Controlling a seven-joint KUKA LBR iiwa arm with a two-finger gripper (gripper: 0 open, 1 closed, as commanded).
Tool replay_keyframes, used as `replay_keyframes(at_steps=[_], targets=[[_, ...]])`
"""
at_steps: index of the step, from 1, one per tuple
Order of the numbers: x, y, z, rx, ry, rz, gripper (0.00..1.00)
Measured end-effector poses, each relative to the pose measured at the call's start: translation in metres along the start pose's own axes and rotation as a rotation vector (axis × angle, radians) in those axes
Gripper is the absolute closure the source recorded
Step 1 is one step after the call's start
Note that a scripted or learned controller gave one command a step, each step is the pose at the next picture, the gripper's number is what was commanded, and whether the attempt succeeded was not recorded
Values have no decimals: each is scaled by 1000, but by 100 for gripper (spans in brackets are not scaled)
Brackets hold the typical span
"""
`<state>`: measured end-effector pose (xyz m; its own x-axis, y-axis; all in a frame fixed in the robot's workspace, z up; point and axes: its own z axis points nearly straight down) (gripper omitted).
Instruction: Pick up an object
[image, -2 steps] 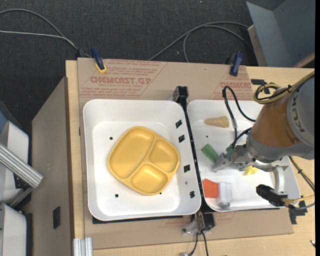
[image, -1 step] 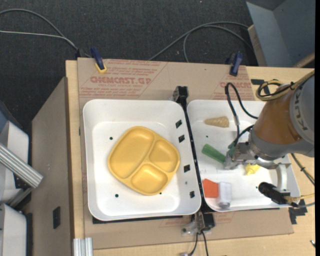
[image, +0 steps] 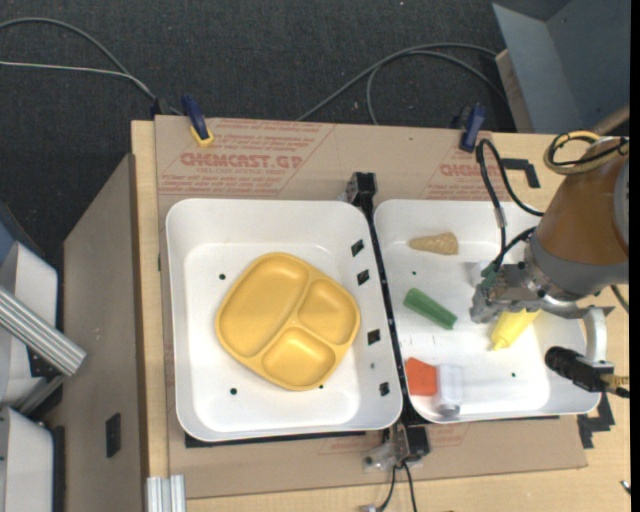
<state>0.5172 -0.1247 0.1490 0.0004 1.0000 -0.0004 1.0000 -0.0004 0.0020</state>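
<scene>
Camera view: yellow tray (image: 288, 320) in left bin (image: 190, 330); jaws' state over right bin (image: 520, 395) indiscernible.

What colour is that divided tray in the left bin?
Yellow: the divided tray shows best in the camera view.

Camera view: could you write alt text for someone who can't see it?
A robot arm's gripper hangs low in the right white bin, beside a yellow object, with a green block, a tan piece and an orange block nearby. The left white bin holds a yellow divided plate.
</scene>
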Motion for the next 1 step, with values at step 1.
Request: replay_keyframes(at_steps=[1], targets=[[4, 7, -61, -3, 0, -3, 100]])
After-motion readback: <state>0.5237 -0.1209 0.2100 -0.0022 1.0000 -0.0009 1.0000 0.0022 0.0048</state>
